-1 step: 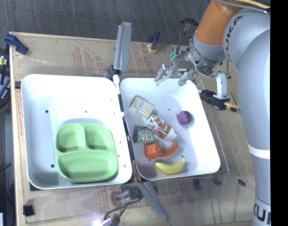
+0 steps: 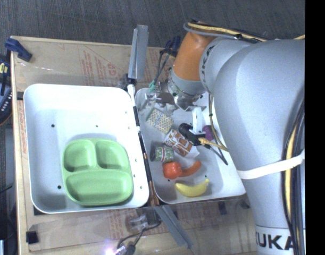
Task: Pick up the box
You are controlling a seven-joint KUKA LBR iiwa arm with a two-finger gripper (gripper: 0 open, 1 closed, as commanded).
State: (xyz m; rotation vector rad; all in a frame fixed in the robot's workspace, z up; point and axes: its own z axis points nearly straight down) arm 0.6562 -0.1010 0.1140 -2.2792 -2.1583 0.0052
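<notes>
A small box with a yellow-green check pattern (image 2: 159, 121) lies in the upper part of the right bin (image 2: 226, 182). A brown, orange and white carton (image 2: 178, 141) lies tilted just below and to the right of it. My gripper (image 2: 161, 98) hangs at the bin's far end, directly above the patterned box and close to the bin's rim. The orange wrist band (image 2: 190, 54) and the grey arm (image 2: 258, 116) cover the right side of this bin. I see nothing held in the gripper.
In the right bin there are also a green-labelled can (image 2: 163, 153), a red tomato (image 2: 172, 170), an orange-red vegetable (image 2: 192, 167), a banana (image 2: 192, 188) and a purple item (image 2: 207, 129). The left bin (image 2: 56, 105) holds a green divided tray (image 2: 97, 171).
</notes>
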